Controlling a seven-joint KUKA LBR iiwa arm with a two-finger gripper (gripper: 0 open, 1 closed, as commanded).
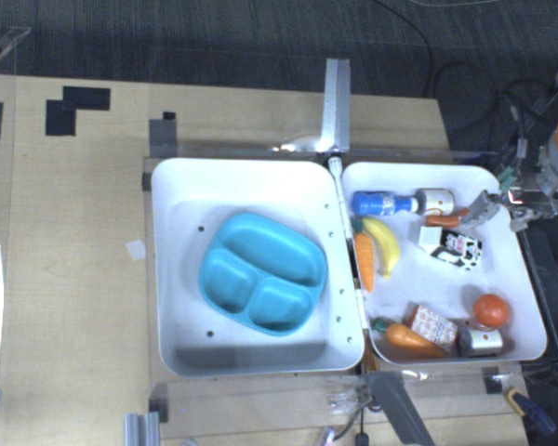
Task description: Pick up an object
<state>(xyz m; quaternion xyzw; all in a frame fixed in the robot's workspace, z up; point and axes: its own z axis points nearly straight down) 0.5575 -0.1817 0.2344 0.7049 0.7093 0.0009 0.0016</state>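
1. objects for the pick all lie in the right bin (532, 297), the white one on my arm's side of the bench.
2. nearest the camera, along that bin's front wall, a carrot (411, 338) lies on its side, with a red-and-white packet (434, 323) touching it from behind and a small grey can (484, 342) just to the right.
3. an orange ball (491, 309) sits just behind the grey can, near the right wall.
4. farther in, a black-and-white box (456, 247) lies tilted in the middle of the bin, apart from the front group.
5. a banana (383, 244) lies to its left, and a second carrot (364, 260) runs along the left wall beside the banana.
6. at the far end, a blue bottle (383, 203) lies on its side with a small brown-and-white can (435, 200) just beside it; an orange-red piece (444, 219) sits below that can, too small to make out.
7. my gripper (500, 201) hangs over the far right corner of this bin, near the orange-red piece; i cannot tell whether it is released or clenched, and nothing shows in its grasp.
8. the left bin (167, 249) holds a blue divided plate (260, 272).
9. beyond both bins a metal post (337, 100) stands at the seam between them.
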